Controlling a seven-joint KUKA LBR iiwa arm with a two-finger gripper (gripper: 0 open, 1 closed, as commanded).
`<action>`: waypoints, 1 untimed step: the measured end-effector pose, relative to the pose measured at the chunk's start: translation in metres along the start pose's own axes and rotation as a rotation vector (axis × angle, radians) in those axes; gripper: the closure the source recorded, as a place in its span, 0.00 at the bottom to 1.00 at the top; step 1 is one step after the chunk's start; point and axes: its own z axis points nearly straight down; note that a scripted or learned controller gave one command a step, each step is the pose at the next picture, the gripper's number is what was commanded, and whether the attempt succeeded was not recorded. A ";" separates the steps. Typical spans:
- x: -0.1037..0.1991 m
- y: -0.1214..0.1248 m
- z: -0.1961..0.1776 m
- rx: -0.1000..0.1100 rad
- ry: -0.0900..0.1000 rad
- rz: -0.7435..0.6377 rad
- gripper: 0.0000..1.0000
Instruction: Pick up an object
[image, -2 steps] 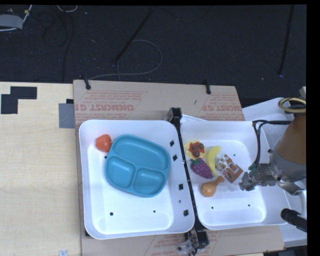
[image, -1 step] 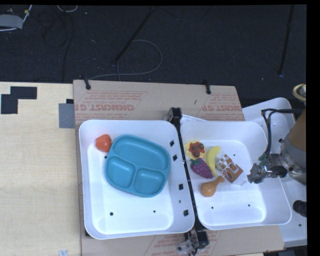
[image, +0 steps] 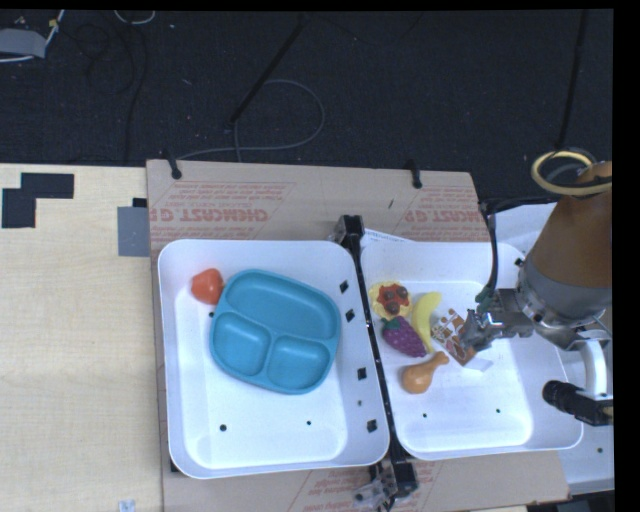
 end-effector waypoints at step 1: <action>0.051 0.026 -0.013 -0.001 -0.001 -0.001 1.00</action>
